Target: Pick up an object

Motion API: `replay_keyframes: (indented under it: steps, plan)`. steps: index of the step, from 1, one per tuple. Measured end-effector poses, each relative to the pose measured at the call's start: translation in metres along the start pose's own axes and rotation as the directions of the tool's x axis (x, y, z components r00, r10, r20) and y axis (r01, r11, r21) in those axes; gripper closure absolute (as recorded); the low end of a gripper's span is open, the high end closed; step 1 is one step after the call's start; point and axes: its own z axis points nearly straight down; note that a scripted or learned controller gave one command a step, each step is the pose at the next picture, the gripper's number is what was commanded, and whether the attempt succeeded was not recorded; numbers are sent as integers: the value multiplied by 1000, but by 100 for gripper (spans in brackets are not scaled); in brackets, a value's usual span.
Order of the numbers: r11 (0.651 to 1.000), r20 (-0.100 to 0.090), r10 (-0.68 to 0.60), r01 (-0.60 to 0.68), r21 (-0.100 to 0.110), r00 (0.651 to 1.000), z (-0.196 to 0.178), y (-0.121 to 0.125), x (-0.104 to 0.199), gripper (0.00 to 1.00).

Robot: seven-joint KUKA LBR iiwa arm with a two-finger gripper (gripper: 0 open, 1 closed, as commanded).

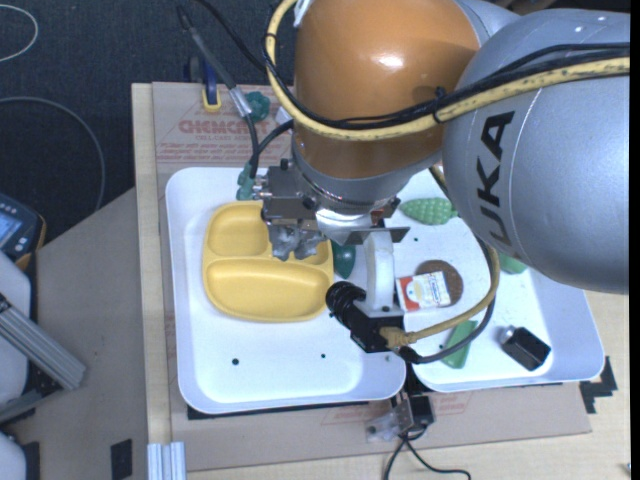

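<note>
Yellow divided tray (262, 273) sits in my left bin (200, 298), in its upper-middle part, one long compartment at the bottom and smaller ones above. My tool (292, 238) is down over the tray's upper right compartment, right at the divider. Can't tell from this angle whether it's released or clenched, or whether it has anything; the wrist hardware and the orange band (375, 63) above it block the view. Nothing visible in its grip.

Small teal piece (344, 259) just beside the tray's right edge, partly under my wrist; can't tell what it is.

Right bin (560, 353), mostly covered by my arm:
- green bumpy object (428, 210) near the top, shape unclear
- brown round disc (445, 280) mid-bin, red-and-white packet (424, 291) lying on or against it
- small black block (524, 346) toward the lower right
- green piece (460, 340) near the lower left edge, partly behind my yellow cable (455, 320)
- another bit of green (510, 263) at the arm's edge, mostly hidden

Black cable fitting (350, 308) hangs off my wrist over the seam between the two bins.

Both bins rest on a brown cardboard sheet (170, 128) with red print, on the worktop. A blue-and-yellow tool handle (210, 83) lies at the sheet's top edge.
</note>
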Motion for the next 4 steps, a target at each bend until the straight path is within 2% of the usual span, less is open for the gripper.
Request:
replay_keyframes:
  steps: [1, 2, 3, 4]
  plan:
    - [999, -16, 3, -4, -38, 1000, -191, -1, -37, 100]
    - [1000, -2, 4, -4, -5, 1000, -76, 0, -40, 100]
    - [1000, -3, 7, -7, -5, 1000, 25, 13, -70, 100]
    - [1000, -4, 9, -9, -8, 1000, 80, 14, -125, 100]
